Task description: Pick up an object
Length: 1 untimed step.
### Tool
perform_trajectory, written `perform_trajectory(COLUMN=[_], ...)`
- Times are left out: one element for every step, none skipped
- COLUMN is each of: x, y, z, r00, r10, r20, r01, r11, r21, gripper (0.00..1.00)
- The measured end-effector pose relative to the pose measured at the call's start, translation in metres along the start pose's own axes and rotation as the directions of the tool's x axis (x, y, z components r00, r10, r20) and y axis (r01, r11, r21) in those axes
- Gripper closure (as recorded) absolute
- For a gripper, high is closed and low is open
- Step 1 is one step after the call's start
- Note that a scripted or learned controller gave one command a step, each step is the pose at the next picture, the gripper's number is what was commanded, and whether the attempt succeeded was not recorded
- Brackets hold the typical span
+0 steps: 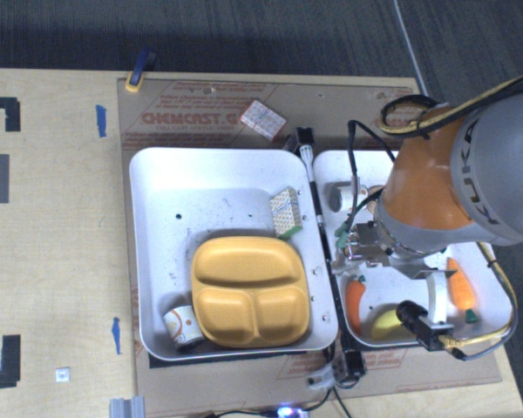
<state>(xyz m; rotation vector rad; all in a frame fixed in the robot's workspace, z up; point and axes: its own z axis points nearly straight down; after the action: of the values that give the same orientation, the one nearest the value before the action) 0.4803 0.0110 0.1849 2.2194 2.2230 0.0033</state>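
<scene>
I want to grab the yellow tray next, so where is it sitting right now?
The yellow tray lies in the left bin, toward its near right corner, with a small patterned cup at its left and a checkered packet just beyond it.

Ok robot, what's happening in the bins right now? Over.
Gripper low in right bin, fingers unclear. Toy carrot and yellow fruit just below it. Yellow tray in left bin.

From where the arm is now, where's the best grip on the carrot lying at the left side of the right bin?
Take the carrot across its orange middle, coming straight down from above. It lies lengthwise with its green top toward the arm's wrist, so the narrow width suits the two fingers. The bin wall sits close on its left and a yellow object to its right, so room looks tight.
</scene>
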Motion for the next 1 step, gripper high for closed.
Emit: perform_trajectory(x=[0.0279], y=[0.0422], z=[0.0003], r00=[1.000], r10=[0.000], r20=[0.002], r01=[0.000], r11=[1.000], r21=[0.001], gripper=[1.00])
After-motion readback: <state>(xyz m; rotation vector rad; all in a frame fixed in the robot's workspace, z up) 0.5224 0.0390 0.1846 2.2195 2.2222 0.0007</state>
